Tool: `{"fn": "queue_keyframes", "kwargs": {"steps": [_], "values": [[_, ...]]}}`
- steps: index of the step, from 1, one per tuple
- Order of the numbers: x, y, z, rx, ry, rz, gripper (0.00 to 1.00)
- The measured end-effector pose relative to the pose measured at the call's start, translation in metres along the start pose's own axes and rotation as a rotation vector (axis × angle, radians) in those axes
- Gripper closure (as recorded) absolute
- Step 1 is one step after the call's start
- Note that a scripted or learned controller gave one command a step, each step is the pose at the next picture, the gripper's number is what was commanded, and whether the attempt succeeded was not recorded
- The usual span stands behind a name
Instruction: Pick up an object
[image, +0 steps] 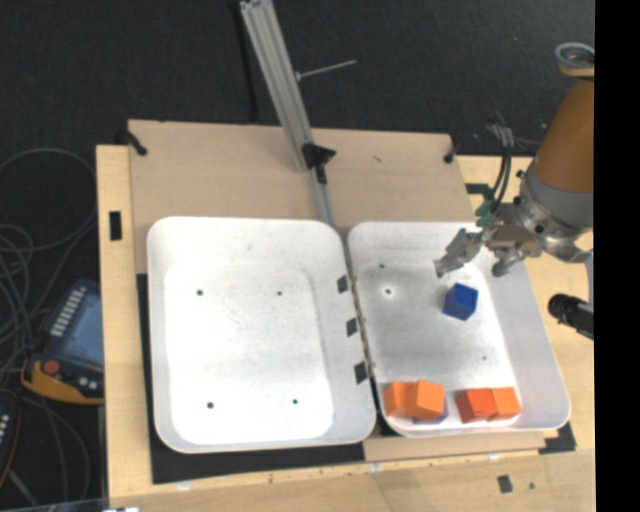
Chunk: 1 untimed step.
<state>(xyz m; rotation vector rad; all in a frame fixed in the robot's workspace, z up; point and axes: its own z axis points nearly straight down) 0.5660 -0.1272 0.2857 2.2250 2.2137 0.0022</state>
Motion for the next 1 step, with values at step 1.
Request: {"fn": "queue_keyframes", "kwargs": {"steps": [1], "values": [[-0.0506,0.0083,0.191,0.0,-0.002,-0.002,0.0]]}}
